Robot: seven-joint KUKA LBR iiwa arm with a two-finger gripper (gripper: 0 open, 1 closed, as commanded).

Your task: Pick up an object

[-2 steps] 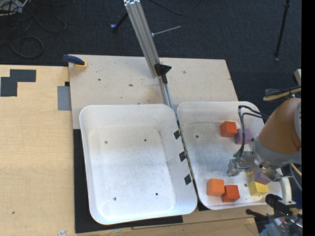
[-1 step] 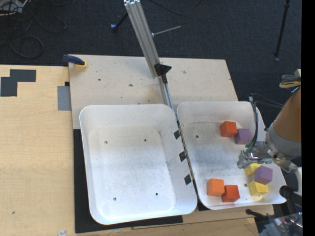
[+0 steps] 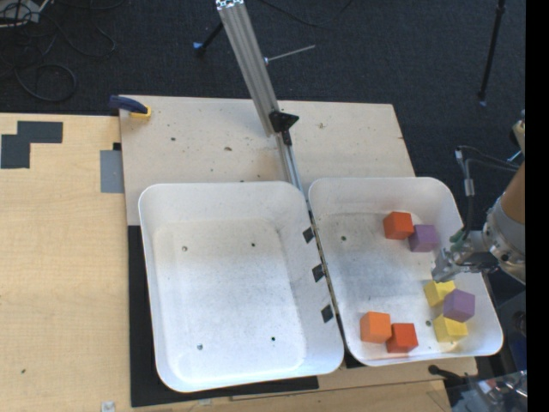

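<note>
The claw point(image 3: 446, 264) hangs just above a yellow block point(image 3: 438, 292); right bin point(image 3: 377, 191).

Camera setup: one fixed view, high above my bench, looking down at a slant.

The view faces toward 12 o'clock, where dark floor and an aluminium post point(image 3: 254, 63) recede. It is far enough back to take in both the left bin point(image 3: 163, 221) and the right bin point(image 3: 360, 194) whole, plus the bench point(image 3: 206, 136) around them. My arm point(image 3: 519, 221) enters at 3 o'clock.
</note>
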